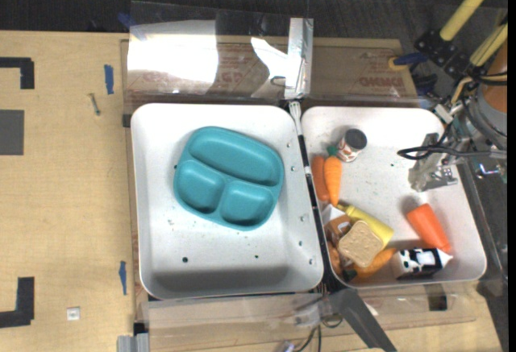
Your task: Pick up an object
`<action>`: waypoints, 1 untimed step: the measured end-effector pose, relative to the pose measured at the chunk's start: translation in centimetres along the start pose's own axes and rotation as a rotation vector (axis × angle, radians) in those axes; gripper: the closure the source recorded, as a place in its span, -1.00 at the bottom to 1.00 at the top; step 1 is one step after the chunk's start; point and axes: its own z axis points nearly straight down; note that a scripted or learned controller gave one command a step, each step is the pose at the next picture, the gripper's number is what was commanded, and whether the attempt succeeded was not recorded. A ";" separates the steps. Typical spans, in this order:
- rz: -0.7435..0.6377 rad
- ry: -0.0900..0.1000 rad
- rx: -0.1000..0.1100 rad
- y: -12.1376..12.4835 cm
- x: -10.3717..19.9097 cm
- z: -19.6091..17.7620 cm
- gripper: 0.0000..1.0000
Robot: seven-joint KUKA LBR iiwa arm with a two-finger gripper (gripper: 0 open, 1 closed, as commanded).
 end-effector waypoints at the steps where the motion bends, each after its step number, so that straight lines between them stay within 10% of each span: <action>1: -0.093 0.005 -0.004 5.7 -2.9 1.2 1.00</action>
